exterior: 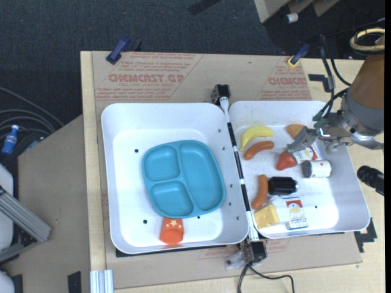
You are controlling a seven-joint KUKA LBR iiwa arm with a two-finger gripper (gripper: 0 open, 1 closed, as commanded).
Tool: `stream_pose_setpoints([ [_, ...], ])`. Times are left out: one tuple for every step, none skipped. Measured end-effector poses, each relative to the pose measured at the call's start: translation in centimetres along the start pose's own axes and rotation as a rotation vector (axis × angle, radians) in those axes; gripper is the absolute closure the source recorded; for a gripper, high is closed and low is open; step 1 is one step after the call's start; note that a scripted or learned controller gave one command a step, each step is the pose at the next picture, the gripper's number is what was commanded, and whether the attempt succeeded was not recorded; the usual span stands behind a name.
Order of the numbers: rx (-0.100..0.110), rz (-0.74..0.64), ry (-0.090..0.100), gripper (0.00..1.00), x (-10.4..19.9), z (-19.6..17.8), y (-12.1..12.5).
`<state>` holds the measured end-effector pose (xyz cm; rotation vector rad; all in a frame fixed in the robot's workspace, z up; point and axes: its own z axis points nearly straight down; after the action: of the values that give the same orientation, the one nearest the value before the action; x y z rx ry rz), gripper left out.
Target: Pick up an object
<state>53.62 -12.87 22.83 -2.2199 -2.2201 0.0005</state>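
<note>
Gripper [303, 140] low in right bin [342, 221] near far right corner, jaws spread open, above red strawberry [286, 161]; banana [256, 133] toward left edge.

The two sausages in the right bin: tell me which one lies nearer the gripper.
The upper sausage, just below the banana, is nearer the gripper. The other sausage lies lower, beside the black object.

glossy blue plastic tray [182, 179], smooth white bins [116, 163]

Setting: probably a robotics lab | evidence: cardboard-topped bench [183, 72], two white bins [116, 163], loose cables [24, 112], dark carpet floor [91, 11]
</note>
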Motion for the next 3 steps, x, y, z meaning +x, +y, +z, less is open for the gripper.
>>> stream_pose_setpoints([
  [-0.009, -0.001, -0.002, 0.00, -2.1, 13.8, 6.8],
  [0.011, -0.003, 0.002, 0.00, -1.7, 14.4, 12.8],
  [0.000, 0.001, -0.001, 0.00, -3.8, 14.4, 5.4],
])
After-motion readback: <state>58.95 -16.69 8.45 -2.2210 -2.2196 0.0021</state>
